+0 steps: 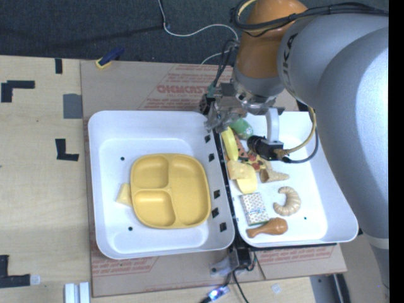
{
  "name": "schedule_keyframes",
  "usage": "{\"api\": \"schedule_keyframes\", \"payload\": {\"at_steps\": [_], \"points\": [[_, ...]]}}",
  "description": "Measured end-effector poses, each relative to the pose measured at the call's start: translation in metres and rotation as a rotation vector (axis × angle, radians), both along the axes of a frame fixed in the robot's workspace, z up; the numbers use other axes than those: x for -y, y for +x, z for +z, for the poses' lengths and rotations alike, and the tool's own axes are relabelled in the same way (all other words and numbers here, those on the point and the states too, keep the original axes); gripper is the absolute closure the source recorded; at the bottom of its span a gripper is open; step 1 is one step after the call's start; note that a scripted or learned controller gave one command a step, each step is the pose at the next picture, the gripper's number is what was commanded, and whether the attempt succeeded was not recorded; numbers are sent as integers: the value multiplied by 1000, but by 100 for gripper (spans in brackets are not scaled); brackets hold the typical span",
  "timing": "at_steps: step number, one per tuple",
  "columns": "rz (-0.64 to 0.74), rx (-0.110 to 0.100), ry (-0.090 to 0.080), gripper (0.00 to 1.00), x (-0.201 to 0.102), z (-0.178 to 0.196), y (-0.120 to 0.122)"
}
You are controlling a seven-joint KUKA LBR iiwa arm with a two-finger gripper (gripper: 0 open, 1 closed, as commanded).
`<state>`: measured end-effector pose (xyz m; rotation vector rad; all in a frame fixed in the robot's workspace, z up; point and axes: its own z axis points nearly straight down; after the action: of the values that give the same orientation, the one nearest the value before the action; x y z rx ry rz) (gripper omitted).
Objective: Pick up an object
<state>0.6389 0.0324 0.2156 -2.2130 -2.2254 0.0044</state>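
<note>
Grey arm's jaws (222, 120) sit low at the right bin's (328, 216) far-left corner; their state is unclear.

arm (334, 74): reaching in from right | wrist: lowered, orange band up

Place: a robotics lab, not a home or kitchen.
Arm: a big grey industrial arm (341, 87) with an orange band, rising right above the claw (221, 120).
Table: pale wood (38, 188) with black marker strips, spreading out left of the claw.
Padding: printed cardboard sheet (164, 87) laid under the bins.
Bins: two shallow white bins (101, 169) side by side below the claw, holding toy food and a yellow divided plate (170, 190).
Wiring: loose cables (189, 30) trailing behind the claw.
</note>
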Motion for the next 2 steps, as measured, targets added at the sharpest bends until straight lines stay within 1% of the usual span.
{"api": "schedule_keyframes", "payload": {"at_steps": [2], "points": [[-3, 2, 0, 100, -10, -1, 2]]}}
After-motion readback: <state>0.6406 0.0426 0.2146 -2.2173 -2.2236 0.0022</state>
